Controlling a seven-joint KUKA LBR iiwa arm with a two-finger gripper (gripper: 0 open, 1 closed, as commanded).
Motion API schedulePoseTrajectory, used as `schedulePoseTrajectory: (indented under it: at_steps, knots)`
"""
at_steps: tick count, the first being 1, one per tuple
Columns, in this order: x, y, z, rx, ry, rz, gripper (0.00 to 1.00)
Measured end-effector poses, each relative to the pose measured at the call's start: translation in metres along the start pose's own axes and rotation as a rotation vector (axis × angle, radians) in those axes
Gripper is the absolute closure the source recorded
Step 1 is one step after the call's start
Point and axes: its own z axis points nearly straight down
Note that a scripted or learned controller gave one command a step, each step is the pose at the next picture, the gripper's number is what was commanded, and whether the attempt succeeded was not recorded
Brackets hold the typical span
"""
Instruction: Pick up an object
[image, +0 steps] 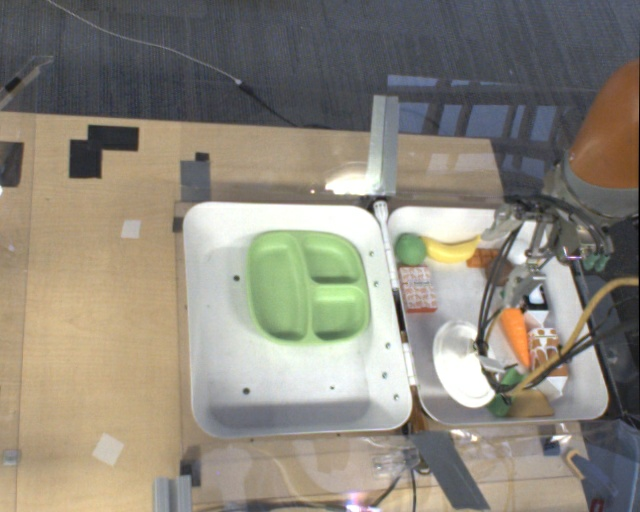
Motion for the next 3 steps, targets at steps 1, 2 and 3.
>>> schedulePoseTrajectory:
  at_steps: [1,2,3]
  knots:
    - [0.005,-0.037,0.138,0.002,-0.014,0.201,0.00]
    - [0.042,-0.055,0.144,0.000,-0.024,0.270,0.00]
    - [0.051,-0.057,0.144,0.003,-0.019,-0.032,0.00]
